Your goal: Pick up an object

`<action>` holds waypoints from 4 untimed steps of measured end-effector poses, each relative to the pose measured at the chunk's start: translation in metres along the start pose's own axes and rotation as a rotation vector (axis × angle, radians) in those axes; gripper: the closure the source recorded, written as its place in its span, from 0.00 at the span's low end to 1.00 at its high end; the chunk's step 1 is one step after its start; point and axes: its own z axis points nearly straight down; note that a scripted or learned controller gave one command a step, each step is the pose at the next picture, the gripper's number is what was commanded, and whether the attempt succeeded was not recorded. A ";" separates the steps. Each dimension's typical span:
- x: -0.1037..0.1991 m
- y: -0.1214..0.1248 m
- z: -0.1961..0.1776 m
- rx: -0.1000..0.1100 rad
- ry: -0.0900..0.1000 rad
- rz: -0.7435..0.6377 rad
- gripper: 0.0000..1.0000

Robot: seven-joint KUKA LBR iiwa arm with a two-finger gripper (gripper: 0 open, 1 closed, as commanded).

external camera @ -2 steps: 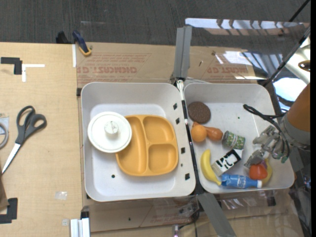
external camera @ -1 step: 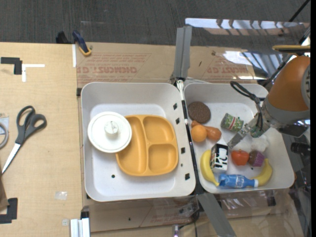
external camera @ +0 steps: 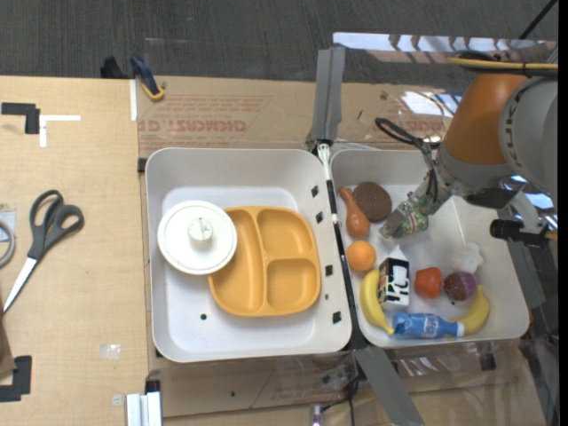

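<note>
The tabletop (external camera: 71, 327) carried two white bins side by side. The left bin (external camera: 169, 327) held a yellow divided plate (external camera: 271, 273) with a white lid (external camera: 197, 236) overlapping its left edge. The arm (external camera: 497, 131) reached into the right bin (external camera: 506, 322), where the loose things lay: a banana (external camera: 373, 304), a blue bottle (external camera: 426, 327), a brown round cake (external camera: 373, 201), an orange (external camera: 361, 256), a tomato (external camera: 428, 281) and a small black-and-white carton (external camera: 395, 282). The gripper (external camera: 406, 222) sat low near the cake, above the carton. I could not tell how far it was open, nor whether it had anything. By my judgement nothing was lifted yet; the pick remained to be done. Scissors (external camera: 40, 233) lay on the tabletop, well apart.
</note>
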 end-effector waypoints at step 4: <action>0.072 0.067 -0.160 0.004 0.001 0.550 1.00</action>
